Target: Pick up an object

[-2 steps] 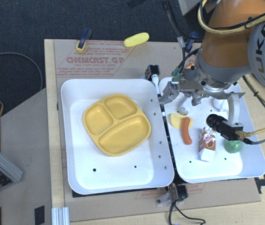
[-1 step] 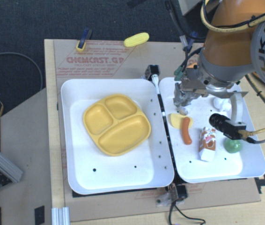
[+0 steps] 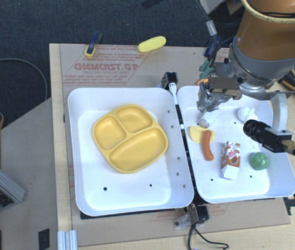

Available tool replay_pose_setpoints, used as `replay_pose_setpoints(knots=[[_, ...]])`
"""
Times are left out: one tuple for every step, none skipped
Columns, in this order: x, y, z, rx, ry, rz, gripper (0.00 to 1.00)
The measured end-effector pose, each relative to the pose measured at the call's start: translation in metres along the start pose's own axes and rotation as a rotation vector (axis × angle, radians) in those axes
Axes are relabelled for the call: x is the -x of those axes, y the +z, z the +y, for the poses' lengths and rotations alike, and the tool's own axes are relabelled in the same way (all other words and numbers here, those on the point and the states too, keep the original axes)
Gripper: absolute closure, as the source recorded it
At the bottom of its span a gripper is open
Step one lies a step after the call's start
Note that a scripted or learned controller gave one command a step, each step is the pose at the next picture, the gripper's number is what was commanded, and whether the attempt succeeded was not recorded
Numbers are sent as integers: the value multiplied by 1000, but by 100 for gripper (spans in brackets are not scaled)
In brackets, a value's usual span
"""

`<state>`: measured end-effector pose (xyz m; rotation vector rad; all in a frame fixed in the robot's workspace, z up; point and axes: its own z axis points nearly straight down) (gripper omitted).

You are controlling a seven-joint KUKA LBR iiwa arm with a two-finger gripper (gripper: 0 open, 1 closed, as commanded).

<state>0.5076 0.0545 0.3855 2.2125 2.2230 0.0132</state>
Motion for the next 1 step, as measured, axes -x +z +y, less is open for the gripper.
replay_pose_setpoints(knots=[[-37,-33,-28,-3,-1,0,100]])
